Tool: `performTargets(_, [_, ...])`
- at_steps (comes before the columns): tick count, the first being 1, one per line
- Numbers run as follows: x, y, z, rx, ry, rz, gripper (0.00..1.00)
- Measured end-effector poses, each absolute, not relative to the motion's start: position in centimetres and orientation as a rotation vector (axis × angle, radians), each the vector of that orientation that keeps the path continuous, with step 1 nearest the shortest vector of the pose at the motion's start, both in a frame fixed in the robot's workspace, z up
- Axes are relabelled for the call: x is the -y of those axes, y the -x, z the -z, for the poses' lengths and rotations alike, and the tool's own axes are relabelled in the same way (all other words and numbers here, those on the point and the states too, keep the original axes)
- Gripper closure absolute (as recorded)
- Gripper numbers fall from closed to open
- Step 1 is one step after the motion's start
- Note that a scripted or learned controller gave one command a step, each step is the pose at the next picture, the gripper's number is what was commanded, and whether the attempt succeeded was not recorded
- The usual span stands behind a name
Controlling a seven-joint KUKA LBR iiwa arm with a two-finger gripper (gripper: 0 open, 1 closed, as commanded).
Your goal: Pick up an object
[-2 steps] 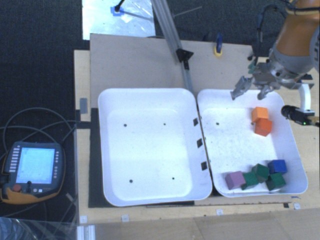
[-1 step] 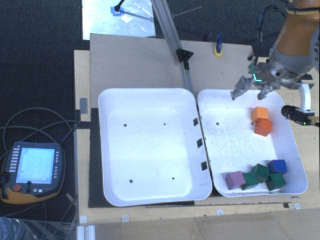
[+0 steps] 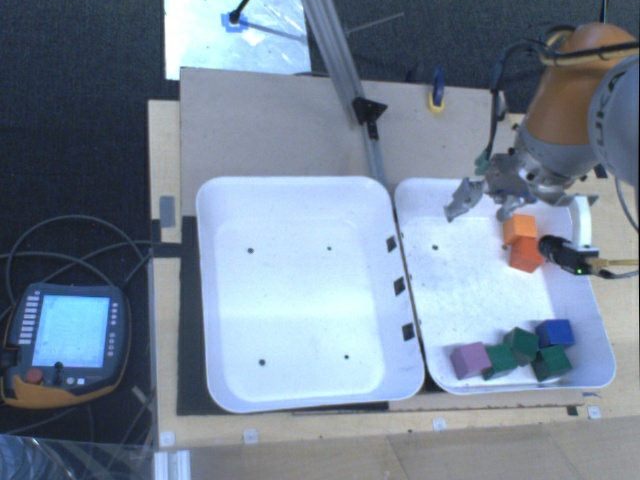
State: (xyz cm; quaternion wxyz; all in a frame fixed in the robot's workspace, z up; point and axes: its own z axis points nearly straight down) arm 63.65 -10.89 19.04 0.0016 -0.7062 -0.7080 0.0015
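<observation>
Jaws: spread apart, nothing between them.
Gripper (image 3: 487, 200): over the right bin's (image 3: 470, 288) far end.
Orange block (image 3: 522, 243): in the right bin, just beside the right finger (image 3: 512, 204).
Near corner: pink block (image 3: 467, 359), green blocks (image 3: 520, 353), blue block (image 3: 555, 332), clustered.
Left bin (image 3: 300, 193): white.

I see my bench (image 3: 270, 118) carrying two white bins: left bin (image 3: 215, 298) and right bin (image 3: 450, 278), touching mid-bench.
</observation>
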Motion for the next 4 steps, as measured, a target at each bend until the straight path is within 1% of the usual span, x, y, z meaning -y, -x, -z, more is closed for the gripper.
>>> performTargets(1, [11.0,-63.4,-14.9,2.223,2.218,-0.003,0.00])
performTargets(2, [10.9,-63.4,-9.7,2.222,2.217,-0.004,0.00])
performTargets(3, [10.9,-63.6,-11.1,2.228,2.218,0.005,1.00])
performTargets(4, [10.8,-63.7,-15.5,2.229,2.220,0.006,1.00])
